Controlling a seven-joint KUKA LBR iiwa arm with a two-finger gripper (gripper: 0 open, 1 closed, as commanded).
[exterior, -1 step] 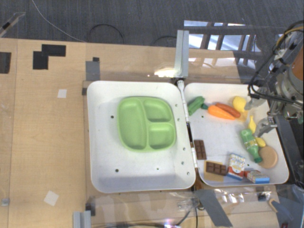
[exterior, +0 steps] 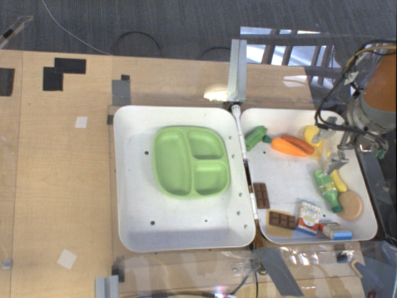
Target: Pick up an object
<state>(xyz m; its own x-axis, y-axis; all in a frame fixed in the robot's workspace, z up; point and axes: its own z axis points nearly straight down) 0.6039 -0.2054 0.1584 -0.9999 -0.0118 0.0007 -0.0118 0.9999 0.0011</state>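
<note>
- In the left bin (exterior: pixel 133 228), a green divided plate (exterior: pixel 189 161) lies alone.
- Right of that plate, the right bin (exterior: pixel 291 120) holds a toy carrot (exterior: pixel 293 146), chocolate pieces (exterior: pixel 281 218) and a green bottle (exterior: pixel 326 189).
- Above the bottle hangs the gripper (exterior: pixel 339 161); whether its jaws are parted or closed, I cannot tell.
- Nothing looks lifted; picking remains.

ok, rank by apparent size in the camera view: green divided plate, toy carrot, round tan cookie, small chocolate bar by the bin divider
1. green divided plate, by far
2. toy carrot
3. round tan cookie and small chocolate bar: look alike in size, not ranked
</note>
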